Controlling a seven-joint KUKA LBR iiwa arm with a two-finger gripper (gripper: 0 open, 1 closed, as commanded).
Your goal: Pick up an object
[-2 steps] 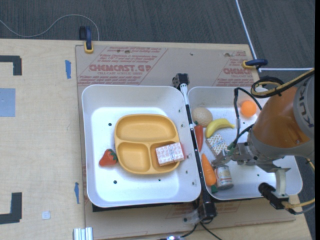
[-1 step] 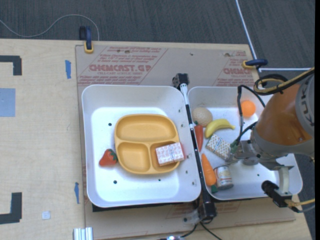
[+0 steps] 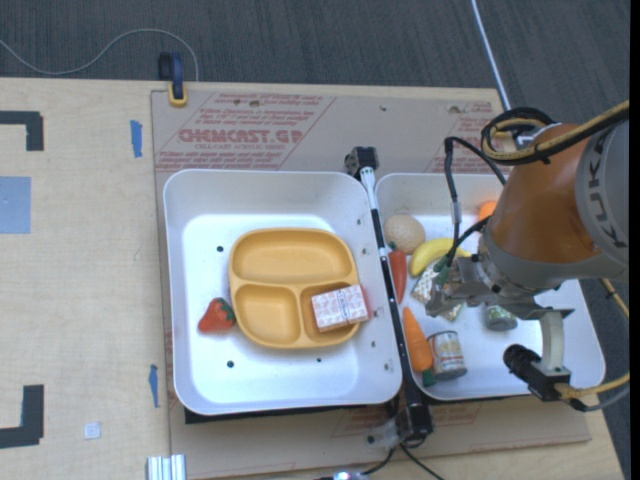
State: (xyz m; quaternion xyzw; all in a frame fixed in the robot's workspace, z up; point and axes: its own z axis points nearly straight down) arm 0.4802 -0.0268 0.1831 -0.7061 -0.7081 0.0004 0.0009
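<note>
The small tin can (image 3: 447,354) stands at the near edge of the right bin (image 3: 590,368), at about seven o'clock from the pincer (image 3: 462,293), which hangs low among the items there; whether it grips anything I cannot tell. A clean pick likely means settling squarely on one free item, since the banana (image 3: 432,253), egg-like ball (image 3: 404,232) and carrots (image 3: 398,271) crowd in from ten o'clock. In the left bin (image 3: 190,288), the yellow tray (image 3: 290,258) carries a patterned block (image 3: 338,307), a strawberry (image 3: 215,315) at its nine o'clock.

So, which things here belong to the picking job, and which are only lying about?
Job:
tool
banana
egg
can
carrot
right bin

Lying about:
yellow tray
strawberry
patterned box
left bin
blue clamp
</note>
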